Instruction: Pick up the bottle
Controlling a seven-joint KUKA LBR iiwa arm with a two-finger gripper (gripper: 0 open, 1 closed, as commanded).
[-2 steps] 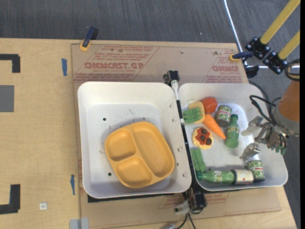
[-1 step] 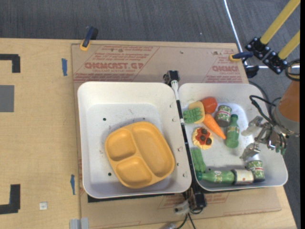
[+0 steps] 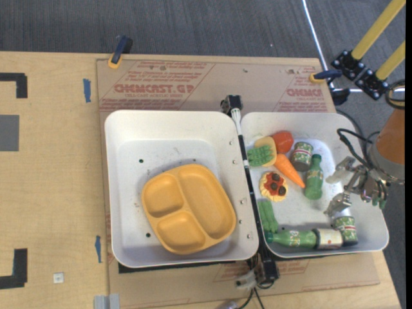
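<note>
Nearest, along the lower edge of the right bin (image 3: 376, 237), a bottle (image 3: 302, 238) lies on its side, with a can (image 3: 346, 226) at its right end. Above it, at the frame's right, the gripper (image 3: 344, 185) hangs with fingers spread, holding nothing. Further up stand a small green bottle (image 3: 314, 177), a carrot (image 3: 290, 168) and a tomato (image 3: 282, 140). A yellow tray (image 3: 187, 207) fills the left bin (image 3: 129, 134).

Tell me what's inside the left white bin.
The left white bin holds one yellow plastic divided plate, its three compartments bare. The bin floor beneath the plate is covered.
</note>
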